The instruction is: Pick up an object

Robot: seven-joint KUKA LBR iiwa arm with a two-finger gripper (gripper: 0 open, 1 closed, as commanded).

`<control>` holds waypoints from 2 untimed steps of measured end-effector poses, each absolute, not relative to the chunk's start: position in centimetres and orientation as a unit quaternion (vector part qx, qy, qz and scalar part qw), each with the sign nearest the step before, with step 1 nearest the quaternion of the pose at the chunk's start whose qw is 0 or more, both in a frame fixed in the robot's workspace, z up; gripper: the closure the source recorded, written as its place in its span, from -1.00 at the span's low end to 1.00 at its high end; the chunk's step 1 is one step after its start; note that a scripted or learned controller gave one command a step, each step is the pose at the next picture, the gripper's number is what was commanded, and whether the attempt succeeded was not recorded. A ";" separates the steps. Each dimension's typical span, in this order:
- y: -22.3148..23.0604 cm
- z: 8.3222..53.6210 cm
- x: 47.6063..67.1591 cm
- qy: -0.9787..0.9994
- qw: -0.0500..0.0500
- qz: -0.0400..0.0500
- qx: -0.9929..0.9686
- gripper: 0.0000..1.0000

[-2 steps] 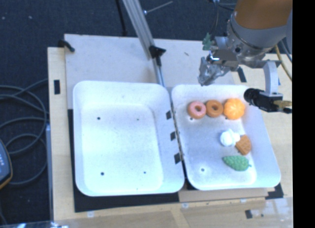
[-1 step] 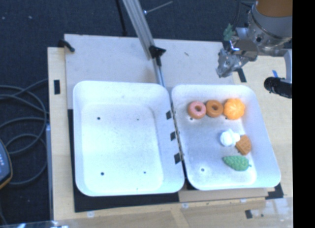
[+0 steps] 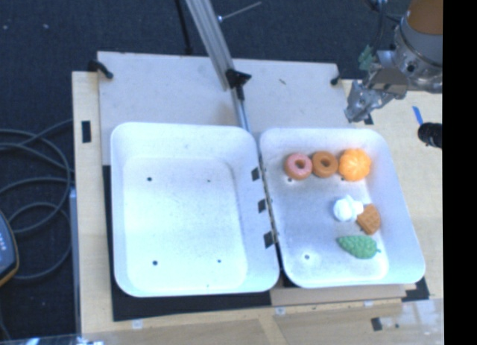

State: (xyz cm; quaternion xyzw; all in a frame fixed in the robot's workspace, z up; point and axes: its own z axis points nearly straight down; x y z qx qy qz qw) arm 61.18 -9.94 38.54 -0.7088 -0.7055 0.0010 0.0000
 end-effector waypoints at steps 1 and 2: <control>-14.0 34.5 60.5 -0.706 0.001 0.001 -0.709 1.00; -18.0 33.3 58.3 -0.706 0.000 0.001 -0.709 1.00</control>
